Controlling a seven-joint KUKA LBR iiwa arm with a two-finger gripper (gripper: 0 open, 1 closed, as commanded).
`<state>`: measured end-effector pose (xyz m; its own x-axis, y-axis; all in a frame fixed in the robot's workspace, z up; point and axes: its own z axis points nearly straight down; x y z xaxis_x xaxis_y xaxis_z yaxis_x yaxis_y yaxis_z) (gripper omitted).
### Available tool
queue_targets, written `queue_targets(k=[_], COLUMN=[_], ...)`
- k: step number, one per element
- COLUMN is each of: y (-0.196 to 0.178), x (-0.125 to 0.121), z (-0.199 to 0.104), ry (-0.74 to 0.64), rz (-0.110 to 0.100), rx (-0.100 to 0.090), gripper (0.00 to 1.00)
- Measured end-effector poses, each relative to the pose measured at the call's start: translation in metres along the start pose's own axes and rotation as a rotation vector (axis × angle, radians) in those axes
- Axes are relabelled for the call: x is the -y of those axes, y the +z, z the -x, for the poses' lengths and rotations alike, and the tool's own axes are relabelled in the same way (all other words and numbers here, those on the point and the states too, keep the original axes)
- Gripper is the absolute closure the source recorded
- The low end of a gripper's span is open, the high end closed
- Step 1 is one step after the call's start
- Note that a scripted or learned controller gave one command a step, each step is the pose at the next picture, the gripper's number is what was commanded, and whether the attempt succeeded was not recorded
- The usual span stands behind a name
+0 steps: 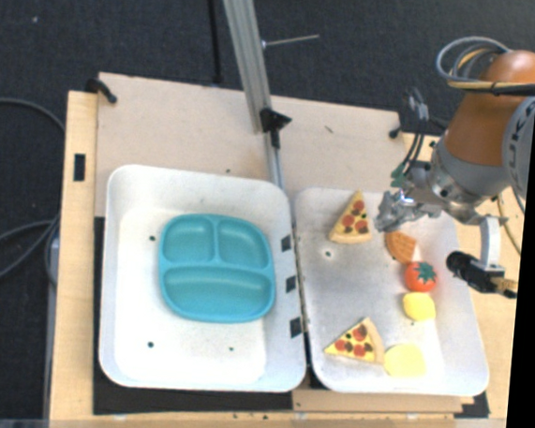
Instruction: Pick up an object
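Two white bins on table (191, 126). Left bin (124, 336): one teal divided plate (216, 268). Right bin (337, 272): two pizza slices (353, 218) (356, 341), two yellow pieces (419, 307) (405, 360), one tomato (420, 277), one orange piece (400, 244). Claw (395, 211) low over orange piece; grip state unclear.

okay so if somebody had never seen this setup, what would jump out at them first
Probably the turquoise three-compartment plastic plate, alone in the left white bin. Next, the grey arm's gripper low over the right white bin, between a toy pizza slice and an orange toy piece, with a red tomato-like toy just below.
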<state>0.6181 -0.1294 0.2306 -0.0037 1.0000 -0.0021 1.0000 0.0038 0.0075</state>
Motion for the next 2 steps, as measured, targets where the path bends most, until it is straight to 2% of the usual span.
queue_targets(k=[1, 2], y=[-0.006, -0.019], x=[-0.009, -0.002], z=[-0.053, -0.107], ry=[-0.004, -0.004], rz=[-0.005, -0.006], rx=[-0.003, -0.004], gripper=[1.00, 1.00])
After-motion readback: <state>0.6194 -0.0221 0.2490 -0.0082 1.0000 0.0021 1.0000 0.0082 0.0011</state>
